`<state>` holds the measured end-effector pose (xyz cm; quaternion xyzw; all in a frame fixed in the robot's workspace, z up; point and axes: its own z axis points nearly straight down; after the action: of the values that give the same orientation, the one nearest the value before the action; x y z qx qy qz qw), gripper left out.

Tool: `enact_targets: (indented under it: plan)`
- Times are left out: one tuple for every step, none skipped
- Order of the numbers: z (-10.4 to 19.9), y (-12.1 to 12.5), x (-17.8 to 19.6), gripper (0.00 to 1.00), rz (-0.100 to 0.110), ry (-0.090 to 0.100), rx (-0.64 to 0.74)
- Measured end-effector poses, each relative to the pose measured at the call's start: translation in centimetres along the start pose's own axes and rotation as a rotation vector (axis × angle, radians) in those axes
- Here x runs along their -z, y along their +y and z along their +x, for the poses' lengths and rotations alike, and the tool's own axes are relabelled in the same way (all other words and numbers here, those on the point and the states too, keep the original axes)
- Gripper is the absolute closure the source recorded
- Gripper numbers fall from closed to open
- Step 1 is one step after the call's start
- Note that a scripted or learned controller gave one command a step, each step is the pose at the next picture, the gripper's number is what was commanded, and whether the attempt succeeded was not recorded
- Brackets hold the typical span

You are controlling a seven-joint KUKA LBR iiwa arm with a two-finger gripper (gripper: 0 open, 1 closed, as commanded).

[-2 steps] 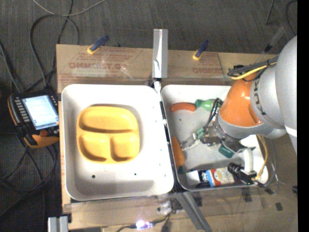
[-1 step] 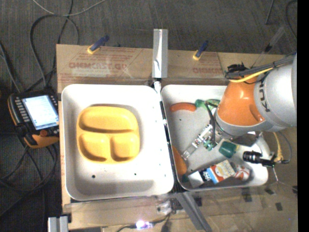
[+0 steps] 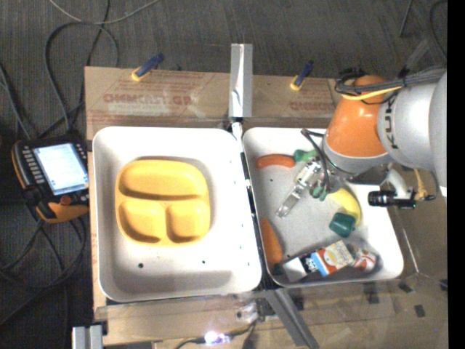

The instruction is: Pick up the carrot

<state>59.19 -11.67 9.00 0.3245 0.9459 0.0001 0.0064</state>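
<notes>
Desk [image 3: 167, 93]: brown board surface, printed lettering faint on the far strip, two blue-and-yellow clamps [image 3: 147, 66] on its far edge. A grey upright bar [image 3: 240, 78] stands at the far middle, between the bins.

Left bin [image 3: 109, 260]: shallow, white, holding a yellow divided tray [image 3: 164, 201] with three compartments, lying flat near the bin's centre.

Right bin [image 3: 389, 257]: shallow, white, touching the left bin along their shared edge. Contents:
- carrot [image 3: 271, 241], orange, lying along the left wall at the near side, well apart from the tool.
- an orange-red sausage-shaped item [image 3: 275, 161] at the far left.
- a green item [image 3: 303, 155] just beside it, partly hidden by the arm.
- a yellow rounded item [image 3: 350, 203] with a dark green block [image 3: 343, 223] touching its near side.
- a printed carton [image 3: 330, 259] lying along the near wall, with a dark red item [image 3: 365, 262] at its right end.

Arm [image 3: 403, 129]: grey with orange band, reaching in from the right over the right bin's far half.

Tool [image 3: 288, 203]: pointing down and left over bare bin floor near the middle; the fingers look slightly parted with nothing between them, though the view is small and this is uncertain.

Room: dark grey carpet floor [image 3: 218, 13] with black cables [image 3: 73, 20] trailing at far left. A handheld control pendant [image 3: 52, 169] with lit screen lies left of the desk.
</notes>
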Motion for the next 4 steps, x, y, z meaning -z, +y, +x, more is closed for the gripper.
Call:
enact_targets:
  plan:
    - [2.2, -0.8, 0.1, 0.00, -0.002, -0.005, 0.294]
    - [4.5, -6.1, 0.7, 0.00, 0.003, 0.012, 0.341]
    - [-1.0, 1.5, 0.0, 0.00, -0.002, 0.000, 0.069]
    - [-7.8, -3.4, 6.3, 0.00, 0.004, 0.008, -0.006]
